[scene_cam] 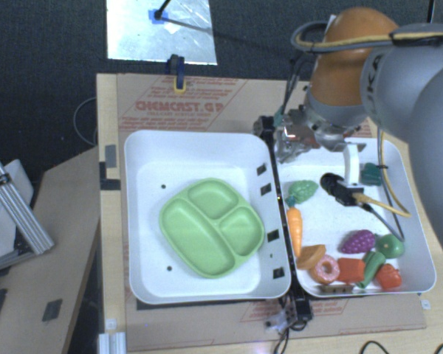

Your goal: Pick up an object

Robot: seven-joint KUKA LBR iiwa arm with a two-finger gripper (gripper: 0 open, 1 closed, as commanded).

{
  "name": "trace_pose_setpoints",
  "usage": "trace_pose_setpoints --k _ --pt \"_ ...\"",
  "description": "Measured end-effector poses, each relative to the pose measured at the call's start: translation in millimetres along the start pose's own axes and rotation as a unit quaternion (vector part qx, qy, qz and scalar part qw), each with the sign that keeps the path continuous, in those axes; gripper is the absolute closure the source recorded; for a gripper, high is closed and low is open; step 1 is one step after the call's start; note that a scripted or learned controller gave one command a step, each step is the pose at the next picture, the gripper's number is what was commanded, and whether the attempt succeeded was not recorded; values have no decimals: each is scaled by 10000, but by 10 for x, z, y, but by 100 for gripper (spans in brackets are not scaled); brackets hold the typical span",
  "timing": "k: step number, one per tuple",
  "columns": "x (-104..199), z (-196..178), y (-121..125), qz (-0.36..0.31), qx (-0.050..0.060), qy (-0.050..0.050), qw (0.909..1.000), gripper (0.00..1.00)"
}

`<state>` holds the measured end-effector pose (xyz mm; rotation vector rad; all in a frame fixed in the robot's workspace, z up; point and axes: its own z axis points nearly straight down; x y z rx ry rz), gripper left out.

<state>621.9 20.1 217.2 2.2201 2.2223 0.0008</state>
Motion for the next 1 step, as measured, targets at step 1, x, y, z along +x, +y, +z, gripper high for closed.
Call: trace_pose_setpoints --k 1 --pt "74 -60 153 -22 -15 4 10000 100"
